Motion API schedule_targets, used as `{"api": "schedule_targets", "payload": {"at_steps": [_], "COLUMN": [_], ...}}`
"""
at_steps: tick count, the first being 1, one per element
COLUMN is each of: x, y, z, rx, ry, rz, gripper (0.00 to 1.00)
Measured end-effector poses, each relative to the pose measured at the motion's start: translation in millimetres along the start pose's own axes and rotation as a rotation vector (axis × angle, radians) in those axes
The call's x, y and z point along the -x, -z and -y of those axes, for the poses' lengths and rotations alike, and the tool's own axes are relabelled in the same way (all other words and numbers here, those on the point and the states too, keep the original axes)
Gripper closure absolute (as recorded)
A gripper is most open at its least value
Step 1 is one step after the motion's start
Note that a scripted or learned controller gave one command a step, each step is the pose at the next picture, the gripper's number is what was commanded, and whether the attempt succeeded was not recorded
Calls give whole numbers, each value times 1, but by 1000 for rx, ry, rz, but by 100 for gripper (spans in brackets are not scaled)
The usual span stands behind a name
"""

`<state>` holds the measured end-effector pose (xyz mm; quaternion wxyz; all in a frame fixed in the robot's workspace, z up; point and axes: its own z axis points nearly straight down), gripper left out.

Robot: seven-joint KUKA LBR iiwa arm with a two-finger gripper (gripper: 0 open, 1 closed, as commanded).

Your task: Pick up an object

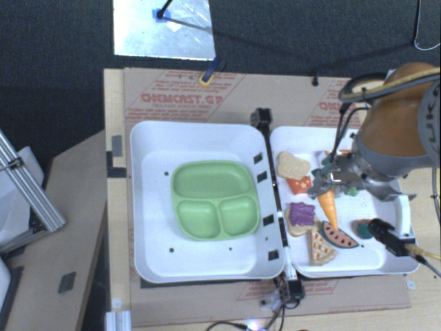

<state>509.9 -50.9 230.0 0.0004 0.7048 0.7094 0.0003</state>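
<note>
My gripper (326,183) hovers over the middle of the right bin (386,266). An orange toy carrot (329,209) has its wide end right at the gripper's tip and its point aimed at the bin's front; whether it is gripped is hidden. Around it lie a bread slice (293,164), a red piece (300,184), a toast with purple jam (301,216), a watermelon slice (340,237) and a pizza wedge (320,247). A small teal piece (352,191) peeks out beside the wrist.
The left bin (148,185) holds a green divided plate (213,199). Black clips run along the wall between the two bins (270,198). A shiny sheet (163,19) lies beyond the bench.
</note>
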Motion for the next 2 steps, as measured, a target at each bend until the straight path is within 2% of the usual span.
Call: {"api": "schedule_targets", "payload": {"at_steps": [2], "x": [11], "y": [4], "z": [2], "rx": [0], "ry": [-6], "rz": [0], "gripper": [100]}}
